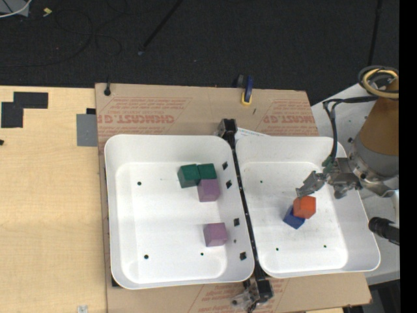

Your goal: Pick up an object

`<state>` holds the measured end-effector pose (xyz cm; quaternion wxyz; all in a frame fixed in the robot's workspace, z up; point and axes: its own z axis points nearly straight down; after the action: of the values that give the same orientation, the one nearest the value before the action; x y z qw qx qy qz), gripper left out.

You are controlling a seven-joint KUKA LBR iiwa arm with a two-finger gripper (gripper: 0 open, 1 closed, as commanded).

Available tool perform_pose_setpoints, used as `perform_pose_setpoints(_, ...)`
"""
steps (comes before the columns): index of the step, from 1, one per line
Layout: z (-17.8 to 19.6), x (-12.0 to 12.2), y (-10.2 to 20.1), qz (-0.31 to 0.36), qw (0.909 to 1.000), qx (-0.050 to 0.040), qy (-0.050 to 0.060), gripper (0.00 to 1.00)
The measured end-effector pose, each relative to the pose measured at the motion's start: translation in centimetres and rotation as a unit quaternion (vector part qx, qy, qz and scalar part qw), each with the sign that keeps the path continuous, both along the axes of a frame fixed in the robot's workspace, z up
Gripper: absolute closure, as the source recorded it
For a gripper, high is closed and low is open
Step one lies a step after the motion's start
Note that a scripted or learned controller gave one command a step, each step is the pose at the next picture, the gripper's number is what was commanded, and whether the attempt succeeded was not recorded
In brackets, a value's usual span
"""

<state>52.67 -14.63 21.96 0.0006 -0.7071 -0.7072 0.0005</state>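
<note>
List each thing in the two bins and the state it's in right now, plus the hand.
green block: left bin, touching upper purple block
upper purple block: left bin, resting flat
lower purple block: left bin, alone
orange block: right bin, against blue block
blue block: right bin, partly covered
hand: just above orange block

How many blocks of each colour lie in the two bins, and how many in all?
Green: 2, touching side by side
Purple: 2, and
Orange: 1
Blue: 1
Total: 6 blocks, 4 in the left bin and 2 in the right bin.
</note>
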Motion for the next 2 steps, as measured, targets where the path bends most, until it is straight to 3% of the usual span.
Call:
perform_pose_setpoints(1,-9.5,-0.7,-4.0,0.001,1.0,0.0003,-0.001,0.0)
perform_pose_setpoints(2,-13.3,4.9,-6.7,0.002,1.0,-0.0007,-0.002,0.0)
